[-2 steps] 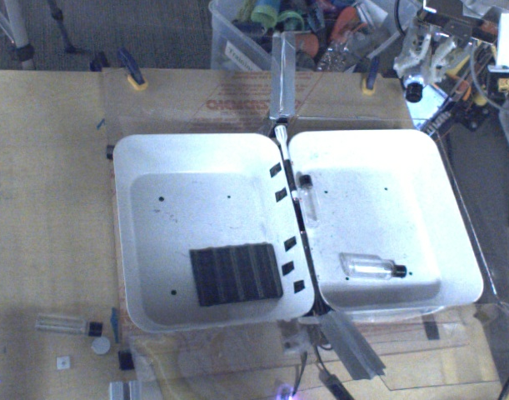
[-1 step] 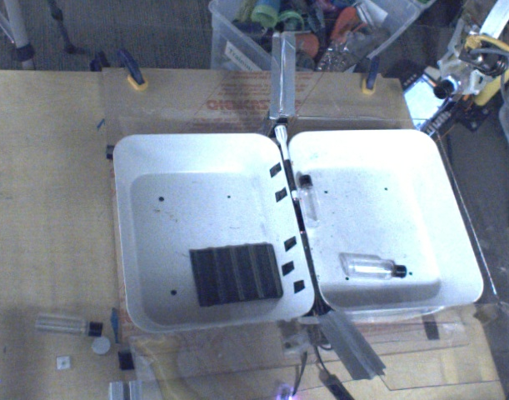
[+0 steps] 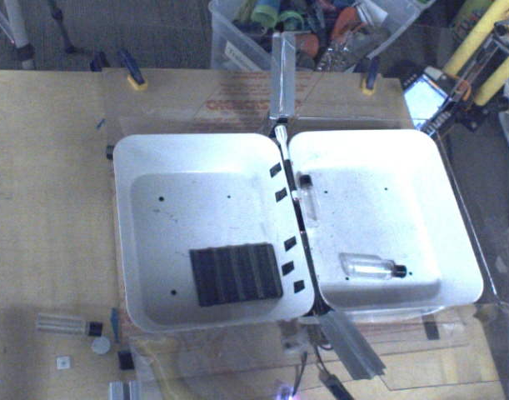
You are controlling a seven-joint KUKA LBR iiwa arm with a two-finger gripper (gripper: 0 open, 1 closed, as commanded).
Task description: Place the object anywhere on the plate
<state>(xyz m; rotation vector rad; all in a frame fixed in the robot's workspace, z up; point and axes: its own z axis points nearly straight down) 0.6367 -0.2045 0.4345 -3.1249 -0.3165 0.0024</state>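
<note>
A dark ribbed rectangular plate lies flat at the front of the left bin. In the right bin, a clear small bottle with a black cap lies on its side near the front wall, cap pointing right. A second clear bottle with a black cap lies against the right bin's left wall, close to the divider. Both bottles are apart from the plate.
A clear tub of colourful items stands behind the bins. Yellow foam tubes lean at the back right. Small vials and bits lie on the wooden bench at the front left. Black tabs line the divider.
</note>
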